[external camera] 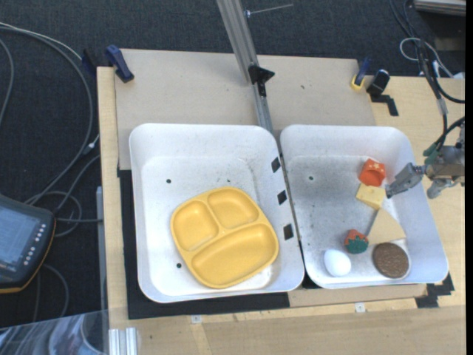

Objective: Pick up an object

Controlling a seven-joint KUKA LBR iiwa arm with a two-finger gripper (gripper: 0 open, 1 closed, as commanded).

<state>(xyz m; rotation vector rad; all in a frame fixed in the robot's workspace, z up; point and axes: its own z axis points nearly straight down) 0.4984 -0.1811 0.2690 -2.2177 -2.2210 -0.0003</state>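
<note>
Grey metal hand (416, 183) with two slim fingers, dark cables above

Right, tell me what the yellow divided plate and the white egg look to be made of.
Yellow divided plate: probably moulded plastic, a smooth, slightly glossy single colour, with rounded ridges between its three compartments.

White egg: smooth and shiny with a bright highlight; it looks like a plastic toy, though a real shell cannot be ruled out from this view.

Both bins look like thin white plastic, scuffed and speckled.

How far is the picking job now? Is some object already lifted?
Nothing looks lifted: the orange block, pale yellow wedge, white egg and brown round cookie lie in the right white bin. The gripper hangs beside the wedge. Grasping and lifting remain.
</note>
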